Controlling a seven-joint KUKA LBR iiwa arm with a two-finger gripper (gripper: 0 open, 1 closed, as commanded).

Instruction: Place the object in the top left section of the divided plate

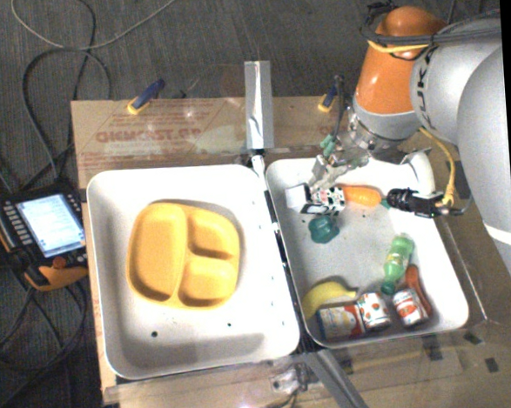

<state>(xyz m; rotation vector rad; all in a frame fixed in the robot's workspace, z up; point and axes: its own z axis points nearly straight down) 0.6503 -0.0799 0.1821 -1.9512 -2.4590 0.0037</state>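
**Operator:** Since the coming move runs leftward, I list from the left of the frame. Item one: left bin (117,339), holding the yellow divided plate (186,252) at centre-left. Its top left section (157,225) is the goal, and I see nothing lying in it.

**Second:** And to the right of that?

**Operator:** Item two: right bin (455,307). Upper part: gripper (327,194), pointing down at the bin's upper left corner. A small black-and-white object (328,199) sits right at its tips; whether it is held between the fingers I cannot tell, nor how wide they stand. An orange carrot-like piece (362,196) lies just right of it, long axis across the frame; a teal piece (324,230) just below.

**Second:** The relation that counts?

**Operator:** The goal section lies left of the gripper and slightly lower in the frame, across the wall between the bins. I judge that the object must clear that wall.

**Second:** Remainder?

**Operator:** Lower right: yellow item (326,295), small cans (374,311), green bottle (397,262). Not concerned.
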